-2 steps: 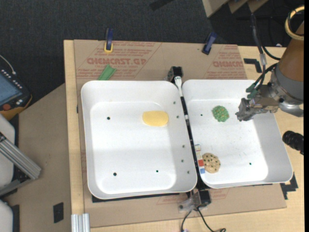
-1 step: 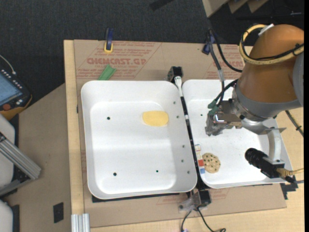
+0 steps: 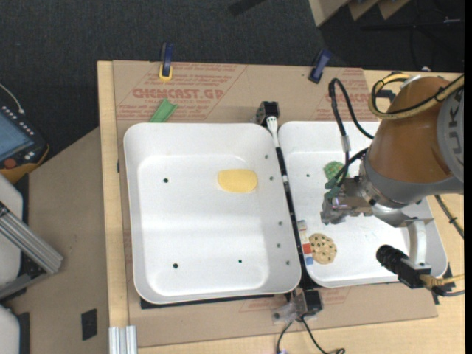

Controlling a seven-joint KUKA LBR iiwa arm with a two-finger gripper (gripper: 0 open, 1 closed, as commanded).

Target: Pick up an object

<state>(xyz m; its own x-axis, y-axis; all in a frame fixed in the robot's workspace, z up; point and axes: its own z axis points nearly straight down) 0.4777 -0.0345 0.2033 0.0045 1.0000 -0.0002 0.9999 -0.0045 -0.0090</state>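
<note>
The left bin (image 3: 147, 198) on the worktop (image 3: 221, 87) contains one yellow oval object (image 3: 237, 181), lying flat near its centre. The right bin (image 3: 295, 142) contains a green object (image 3: 334, 171) toward its far side and a round speckled cookie (image 3: 322, 248) near its front edge. My tool (image 3: 338, 206) is positioned over the right bin, between the green object and the cookie. I cannot tell its state.

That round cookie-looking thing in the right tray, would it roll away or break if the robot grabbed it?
The cookie lies flat in the right bin, so it probably won't roll. Being thin, it may be hard for the gripper to pinch and could slide when nudged. It looks like a toy, so probably light and not fragile, though I can't confirm.
</note>
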